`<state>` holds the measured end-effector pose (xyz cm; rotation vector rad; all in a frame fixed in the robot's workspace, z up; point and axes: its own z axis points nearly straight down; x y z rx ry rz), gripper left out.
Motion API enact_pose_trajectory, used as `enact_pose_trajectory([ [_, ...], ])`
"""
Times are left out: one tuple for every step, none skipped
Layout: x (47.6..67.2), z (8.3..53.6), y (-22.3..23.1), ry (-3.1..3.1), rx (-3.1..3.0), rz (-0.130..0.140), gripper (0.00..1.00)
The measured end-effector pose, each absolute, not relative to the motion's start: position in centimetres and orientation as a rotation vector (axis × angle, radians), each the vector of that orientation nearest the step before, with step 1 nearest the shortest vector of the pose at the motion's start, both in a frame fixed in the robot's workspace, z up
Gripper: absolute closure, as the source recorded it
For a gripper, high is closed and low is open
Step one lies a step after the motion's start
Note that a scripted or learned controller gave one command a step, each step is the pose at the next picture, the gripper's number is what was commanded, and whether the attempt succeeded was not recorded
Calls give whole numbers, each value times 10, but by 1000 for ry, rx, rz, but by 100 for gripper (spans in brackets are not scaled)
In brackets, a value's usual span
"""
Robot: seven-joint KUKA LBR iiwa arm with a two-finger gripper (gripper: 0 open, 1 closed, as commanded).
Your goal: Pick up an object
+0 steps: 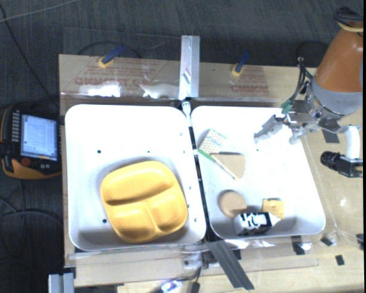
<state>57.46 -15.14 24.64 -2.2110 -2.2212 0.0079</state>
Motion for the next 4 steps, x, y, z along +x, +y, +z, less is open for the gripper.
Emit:
enact_pose_trajectory([
  [578, 108, -127, -2414, -1997, 7, 0],
  [637, 96, -129, -2388, -2064, -18, 0],
  [642, 114, -130, -2397, -2071, -32, 100],
  [667, 180, -70, -2254, -2182, 12, 100],
])
